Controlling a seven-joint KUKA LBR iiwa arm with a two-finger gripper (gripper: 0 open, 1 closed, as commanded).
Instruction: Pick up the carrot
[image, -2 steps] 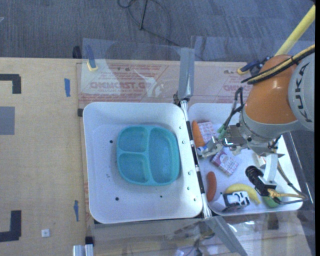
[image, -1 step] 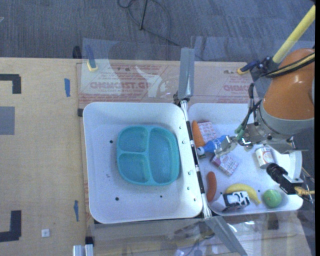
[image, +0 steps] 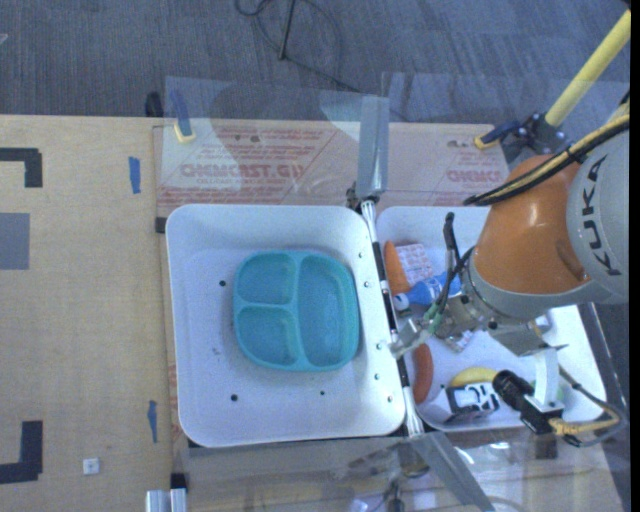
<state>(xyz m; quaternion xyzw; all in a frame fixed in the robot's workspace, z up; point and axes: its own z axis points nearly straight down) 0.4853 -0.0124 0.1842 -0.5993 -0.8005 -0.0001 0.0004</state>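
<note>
Lying against the right bin's (image: 590, 330) left wall, the carrot (image: 396, 267) is sitting just above the gripper (image: 412, 338), pointing up and down.

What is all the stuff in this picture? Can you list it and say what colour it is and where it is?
bins: two, white, side by side on the bench.
divided plate: one, turquoise, three sections, in the middle of the left bin.
carrot: one, orange, at the right bin's upper left, by the wall between the bins.
reddish oval thing: one, red-brown, at the right bin's lower left.
blue item: one, blue, beside the carrot, partly under the arm; cannot tell what it is.
yellow item: one, yellow, near the right bin's front.
arm: one, grey with an orange band, over the right bin.
</note>
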